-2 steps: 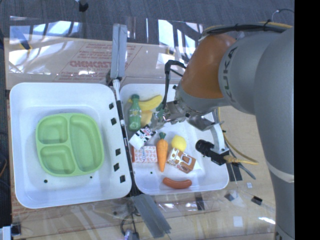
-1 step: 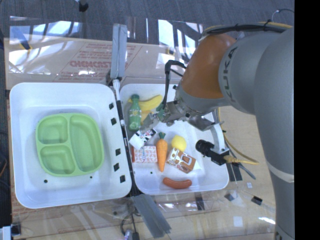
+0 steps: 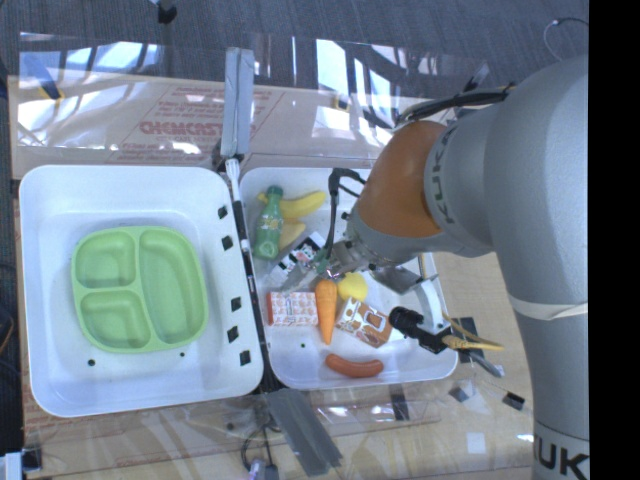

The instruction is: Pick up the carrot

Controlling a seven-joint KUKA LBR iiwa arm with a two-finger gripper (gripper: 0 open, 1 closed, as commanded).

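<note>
The carrot (image 3: 326,309) lies in the right bin (image 3: 432,368), frame centre. The gripper (image 3: 333,266) hovers just above it; its state cannot be told

A single fixed camera looks down at a slant from above the desk (image 3: 150,128), taking in both white bins, left (image 3: 40,298) and right (image 3: 300,368), at middling range; the grey arm (image 3: 520,188) enters from the frame's right.

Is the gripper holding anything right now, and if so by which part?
Cannot be told. The gripper sits right above the carrot's top end in the right bin, but the wrist hides the contact, so no hold shows.
</note>
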